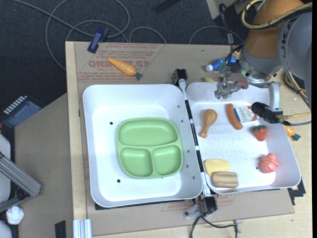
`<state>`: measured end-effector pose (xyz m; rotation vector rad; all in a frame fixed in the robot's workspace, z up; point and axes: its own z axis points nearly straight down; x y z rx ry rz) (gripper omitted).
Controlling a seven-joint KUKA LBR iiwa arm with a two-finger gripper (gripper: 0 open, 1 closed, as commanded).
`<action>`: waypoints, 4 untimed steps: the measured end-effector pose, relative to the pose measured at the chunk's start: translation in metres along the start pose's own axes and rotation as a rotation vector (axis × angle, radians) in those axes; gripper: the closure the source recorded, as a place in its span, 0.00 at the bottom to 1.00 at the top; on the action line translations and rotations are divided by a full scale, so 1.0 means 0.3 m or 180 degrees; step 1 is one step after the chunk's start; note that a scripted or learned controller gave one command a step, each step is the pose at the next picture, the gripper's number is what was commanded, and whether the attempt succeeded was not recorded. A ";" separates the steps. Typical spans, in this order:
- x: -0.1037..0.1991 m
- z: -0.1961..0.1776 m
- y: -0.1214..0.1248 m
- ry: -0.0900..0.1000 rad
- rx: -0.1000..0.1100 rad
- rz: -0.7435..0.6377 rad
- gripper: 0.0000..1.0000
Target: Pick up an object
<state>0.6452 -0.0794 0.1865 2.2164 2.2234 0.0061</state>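
White plastic forms both shallow bins on the cardboard-covered bench. The left bin point(99, 108) holds a green divided plate point(148, 148) lying flat near its middle. The right bin point(292, 170) holds the loose toy food: a drumstick point(208, 121) close to the divider, a sausage point(234, 116) just to its right, a small white and blue packet point(243, 113) touching the sausage, a strawberry point(260, 132) further right, a pink piece point(268, 163) near the right wall, and a yellow wedge point(216, 165) touching a bread roll point(225, 180) in the near corner. The grey arm with its orange band comes in from the upper right, and the gripper point(227, 89) hangs over the far edge of the right bin, just above the sausage and drumstick; I cannot tell whether it is apart or together, and nothing is visibly held. A toy carrot point(124, 67) lies on the cardboard beyond the left bin, well apart from the rest
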 end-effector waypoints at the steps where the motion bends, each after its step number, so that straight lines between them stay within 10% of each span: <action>1: -0.006 0.006 -0.004 -0.0004 0.0012 0.0008 0.00; 3: -0.050 0.336 -0.099 -0.0002 0.0023 0.0011 0.00; 4: -0.049 0.299 -0.095 -0.0004 0.0011 0.0012 1.00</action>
